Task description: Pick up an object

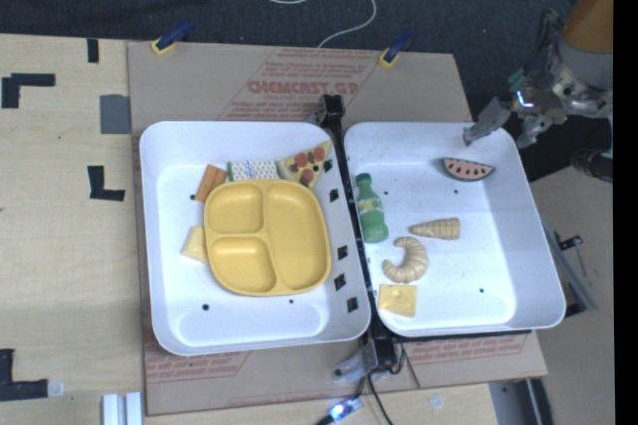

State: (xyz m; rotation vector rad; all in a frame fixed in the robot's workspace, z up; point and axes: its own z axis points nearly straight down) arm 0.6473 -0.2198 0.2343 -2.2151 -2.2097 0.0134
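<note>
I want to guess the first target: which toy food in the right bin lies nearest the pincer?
The watermelon slice, at the bin's far right corner just below the pincer. The cone, croissant, bottle and cheese lie farther away.

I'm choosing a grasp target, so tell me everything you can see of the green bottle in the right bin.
The green bottle is a small toy-like piece, seemingly plastic, with a darker green cap end pointing toward the far side of the right bin and a pale label band around its middle. It lies on its side on the white floor, close along the bin's left wall. Its lower end sits near the croissant, apparently just apart. The claw hovers by the bin's far right corner, well away from it.
</note>
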